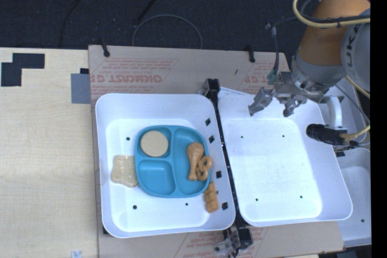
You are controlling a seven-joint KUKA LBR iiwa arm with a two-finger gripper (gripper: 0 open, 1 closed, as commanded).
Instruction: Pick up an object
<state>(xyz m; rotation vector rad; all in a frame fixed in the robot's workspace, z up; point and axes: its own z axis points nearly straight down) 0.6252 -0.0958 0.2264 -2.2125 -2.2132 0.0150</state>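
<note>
In the left bin (115,112) lies a blue divided plate (158,181). It carries a round tan disc (153,143) and a knobbly tan piece (198,161). A pale toast-like piece (124,170) lies just left of the plate. A small brown lump (210,197) rests by the plate's lower right corner. My gripper (271,110) hangs over the far edge of the right bin (338,202), well right of all these objects. Its two fingers are spread open with nothing between them.
A black divider clamp (213,90) runs between the two bins. A black cylindrical part (326,133) juts over the right bin's right rim. Cardboard lies under both bins, and the wooden bench extends to the left.
</note>
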